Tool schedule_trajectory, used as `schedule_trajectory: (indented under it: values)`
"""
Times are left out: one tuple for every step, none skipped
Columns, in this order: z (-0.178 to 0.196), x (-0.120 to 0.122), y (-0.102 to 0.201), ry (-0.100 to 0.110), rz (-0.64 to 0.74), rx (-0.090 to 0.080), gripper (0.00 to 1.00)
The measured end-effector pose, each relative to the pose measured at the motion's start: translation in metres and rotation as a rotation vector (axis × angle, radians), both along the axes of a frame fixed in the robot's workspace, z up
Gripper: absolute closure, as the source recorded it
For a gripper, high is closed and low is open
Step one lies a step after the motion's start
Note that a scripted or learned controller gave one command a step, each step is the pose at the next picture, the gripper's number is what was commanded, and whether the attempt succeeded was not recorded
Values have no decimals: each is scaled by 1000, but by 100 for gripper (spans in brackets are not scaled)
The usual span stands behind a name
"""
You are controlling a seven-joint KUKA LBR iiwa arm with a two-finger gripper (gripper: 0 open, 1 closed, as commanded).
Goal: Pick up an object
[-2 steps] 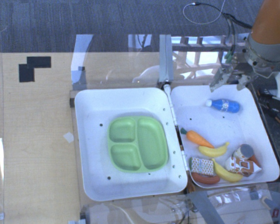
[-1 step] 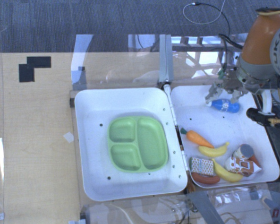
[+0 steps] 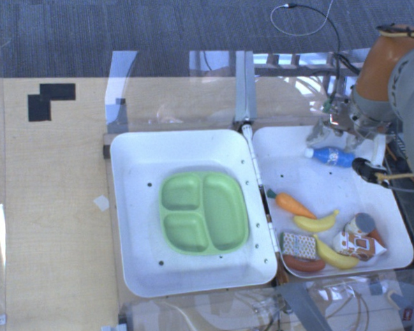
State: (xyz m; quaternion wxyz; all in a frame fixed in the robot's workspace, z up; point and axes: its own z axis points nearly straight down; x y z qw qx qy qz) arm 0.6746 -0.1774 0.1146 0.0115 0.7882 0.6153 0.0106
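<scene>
One fixed overhead camera looks slantwise down on both bins [image 3: 125, 201].

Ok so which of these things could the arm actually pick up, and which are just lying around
For the job:
tool
blue bottle
carrot
two bananas
carton
sausage
patterned block

Just lying about:
green divided plate in the left bin
cable on the floor

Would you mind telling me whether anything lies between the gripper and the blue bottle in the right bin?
Nothing visible does. The gripper hangs at the far end of the right bin, directly over the blue bottle; the carrot and bananas lie nearer the camera, out of the way.
</scene>
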Motion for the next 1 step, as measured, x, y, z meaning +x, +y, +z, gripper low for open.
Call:
schedule_trajectory:
  values:
    - [-26, -21, -19, 23, -17, 4, 0]
